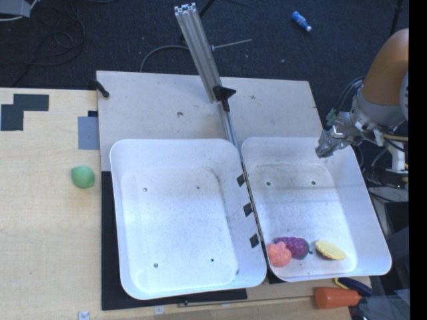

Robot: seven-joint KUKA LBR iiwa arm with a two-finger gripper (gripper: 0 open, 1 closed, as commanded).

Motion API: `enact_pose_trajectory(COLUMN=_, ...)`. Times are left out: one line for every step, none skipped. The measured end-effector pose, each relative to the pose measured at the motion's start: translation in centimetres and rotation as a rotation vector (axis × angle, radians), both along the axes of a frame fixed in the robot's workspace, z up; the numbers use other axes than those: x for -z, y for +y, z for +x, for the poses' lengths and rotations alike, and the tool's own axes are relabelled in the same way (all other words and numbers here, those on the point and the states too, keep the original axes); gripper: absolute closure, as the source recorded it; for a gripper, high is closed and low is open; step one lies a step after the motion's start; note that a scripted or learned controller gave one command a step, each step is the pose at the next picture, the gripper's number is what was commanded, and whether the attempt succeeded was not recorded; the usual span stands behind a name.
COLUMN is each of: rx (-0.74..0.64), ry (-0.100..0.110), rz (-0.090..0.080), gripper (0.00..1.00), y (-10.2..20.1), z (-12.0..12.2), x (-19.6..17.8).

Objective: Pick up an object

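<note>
The gripper (325, 149) is seen at the upper right corner of the right bin (373, 245), at the end of the grey arm (373, 109), whose orange band (390, 65) is visible above the wrist. It is poised over the bin's far rim, pointing down and to the left. Whether it is spread or closed cannot be told, since its tip is small and dark against the rim; nothing is seen held in it.

Three candidate objects are grouped along the near edge of the right bin, well apart from the gripper and toward the opposite end of that bin. A purple object (294, 247), possibly a bunch of grapes, is placed in the middle of the group. A pink-orange object (279, 255) is found touching it on its left, close to the bin's left wall. A yellow object (330, 251) is set just beside the purple one on its right, with a narrow gap between them.

The left bin (133, 179) is positioned side by side with the right one, the two joined by a row of dark clips (247, 209). Both bins are carried on a pale board (160, 105) lying on the surface. An aluminium rail (203, 55) is seen running from the top of the view down to the junction of the bins.

Outside the bins, a green ball (83, 177) is resting on the wooden surface (47, 245) to the left, and an orange tool handle (337, 297) is lying below the right bin.
</note>
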State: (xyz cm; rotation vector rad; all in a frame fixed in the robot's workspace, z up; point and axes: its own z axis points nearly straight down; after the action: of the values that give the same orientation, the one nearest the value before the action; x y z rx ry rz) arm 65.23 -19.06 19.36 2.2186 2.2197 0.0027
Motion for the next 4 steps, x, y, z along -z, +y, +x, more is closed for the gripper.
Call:
enact_pose_trajectory(rx=0.001, ry=-0.001, rz=0.0, gripper=1.0, y=0.0, z=0.1, x=-5.3)
enact_pose_trajectory(rx=-0.003, ry=0.004, rz=0.002, gripper=1.0, y=4.8, z=-0.4, x=-4.3)
enact_pose_trajectory(rx=-0.002, ry=0.003, rz=0.002, gripper=1.0, y=9.7, z=-2.5, x=-4.8)
enact_pose_trajectory(rx=-0.003, ry=0.004, rz=0.002, gripper=1.0, y=14.6, z=-4.6, x=-4.6)
